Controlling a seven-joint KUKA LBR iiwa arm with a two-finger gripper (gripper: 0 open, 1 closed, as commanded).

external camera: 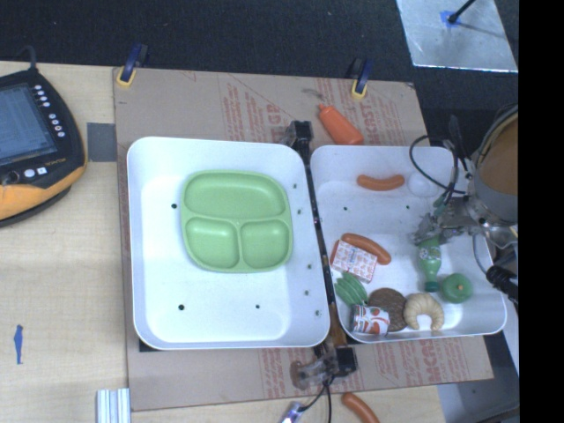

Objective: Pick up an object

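Note:
The right bin (339, 192) holds several toy foods. An orange sausage (381, 181) lies near its back and a hot dog (366, 247) beside a red-and-white packet (352, 260) in the middle. A green leafy piece (350, 289), a can (370, 322), a brown cookie (388, 307) and a croissant (425, 309) crowd the front. A small green bottle (429, 267) and a round green fruit (456, 286) sit at the right. My gripper (434, 229) hangs low over the bin's right side, just above the green bottle, with nothing seen held in it.
The left bin (150, 280) carries a green divided plate (236, 220). An orange carrot (339, 126) lies behind the bins and a sausage (361, 405) in front of them. A teach pendant (35, 139) rests at the far left. Cables trail from the arm (498, 170).

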